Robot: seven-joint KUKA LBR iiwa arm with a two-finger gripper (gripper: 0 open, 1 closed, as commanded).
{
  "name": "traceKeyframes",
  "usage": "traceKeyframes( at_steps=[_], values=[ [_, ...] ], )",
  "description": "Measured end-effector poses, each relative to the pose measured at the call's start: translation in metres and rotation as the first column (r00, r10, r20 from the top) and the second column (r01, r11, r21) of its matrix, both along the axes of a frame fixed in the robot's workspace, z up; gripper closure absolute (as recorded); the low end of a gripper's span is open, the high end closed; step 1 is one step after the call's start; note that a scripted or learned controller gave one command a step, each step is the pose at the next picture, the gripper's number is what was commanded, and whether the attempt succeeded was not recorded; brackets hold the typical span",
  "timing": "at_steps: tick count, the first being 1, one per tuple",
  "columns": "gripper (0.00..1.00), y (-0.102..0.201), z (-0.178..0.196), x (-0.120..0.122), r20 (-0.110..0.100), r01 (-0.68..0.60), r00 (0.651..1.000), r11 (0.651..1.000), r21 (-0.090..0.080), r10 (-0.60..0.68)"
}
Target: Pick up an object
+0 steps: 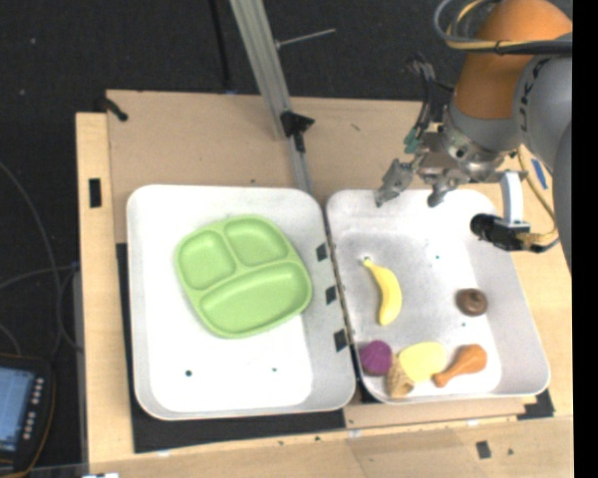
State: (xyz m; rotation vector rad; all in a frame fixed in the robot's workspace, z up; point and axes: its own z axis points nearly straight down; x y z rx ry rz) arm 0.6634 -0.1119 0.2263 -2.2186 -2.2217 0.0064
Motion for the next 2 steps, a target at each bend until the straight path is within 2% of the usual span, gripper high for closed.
traceKeyframes(
  at_steps=[2],
  values=[
    [0.0, 0.005, -0.088, 0.007, 0.001, -0.003, 1.0, 1.0, 0.0, 0.003]
  ],
)
